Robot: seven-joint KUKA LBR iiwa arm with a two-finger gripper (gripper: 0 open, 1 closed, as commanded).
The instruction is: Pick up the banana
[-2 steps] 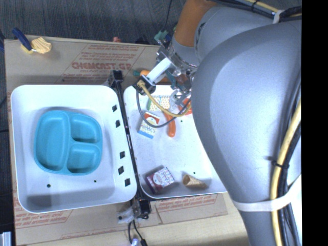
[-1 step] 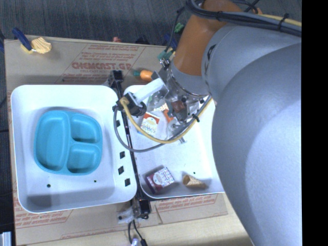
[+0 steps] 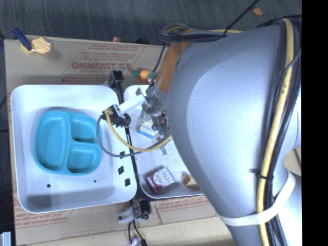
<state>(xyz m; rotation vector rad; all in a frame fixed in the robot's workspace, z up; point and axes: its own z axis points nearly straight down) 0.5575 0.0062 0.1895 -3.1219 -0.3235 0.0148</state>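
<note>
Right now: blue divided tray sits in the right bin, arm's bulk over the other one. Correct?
Not quite. The camera view shows the blue divided tray in the left bin, not the right. The arm covers most of the right bin.

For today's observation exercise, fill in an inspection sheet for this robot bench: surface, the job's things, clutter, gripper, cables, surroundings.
Surface: two white bins on printed cardboard; left bin, right bin largely covered by the arm.
Job's things: banana, nothing seen.
Clutter: blue divided tray in the left bin; dark red packet and a small brown piece in the right bin.
Gripper: gripper above the right bin near the divider; finger state unclear.
Cables: yellow cable looping over the left bin's edge; black and yellow cables along the arm.
Surroundings: dark carpet; blue-handled tool at the cardboard's corner.
</note>
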